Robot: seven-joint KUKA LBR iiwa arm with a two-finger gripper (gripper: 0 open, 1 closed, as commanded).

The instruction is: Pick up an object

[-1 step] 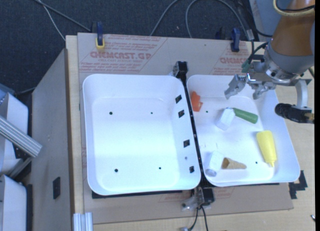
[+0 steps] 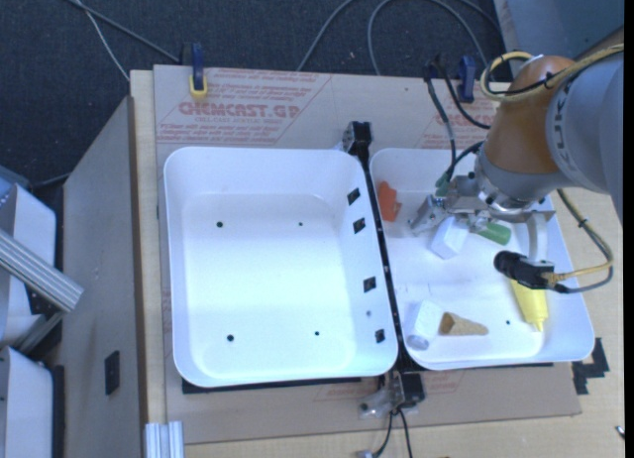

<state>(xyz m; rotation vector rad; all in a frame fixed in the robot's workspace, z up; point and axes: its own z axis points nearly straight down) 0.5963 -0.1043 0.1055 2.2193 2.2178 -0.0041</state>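
Observation:
My gripper point(image 2: 443, 214) hangs low over the back half of the right bin point(image 2: 567, 345), under the grey arm with its orange band. A small white block point(image 2: 448, 240) lies right below it, touching or nearly touching it. A green piece point(image 2: 492, 232) lies just right of the block. An orange piece point(image 2: 388, 200) rests to the left by the divider wall. A yellow piece point(image 2: 533, 306) lies toward the right side. Near the front edge sit a white cylinder point(image 2: 425, 320) and a tan wedge point(image 2: 463, 325).
The left bin point(image 2: 188, 248) stands beside the right one, with black clips along the shared wall point(image 2: 374, 238). Both bins rest on a cardboard sheet point(image 2: 248, 99). Cables loop behind the right bin.

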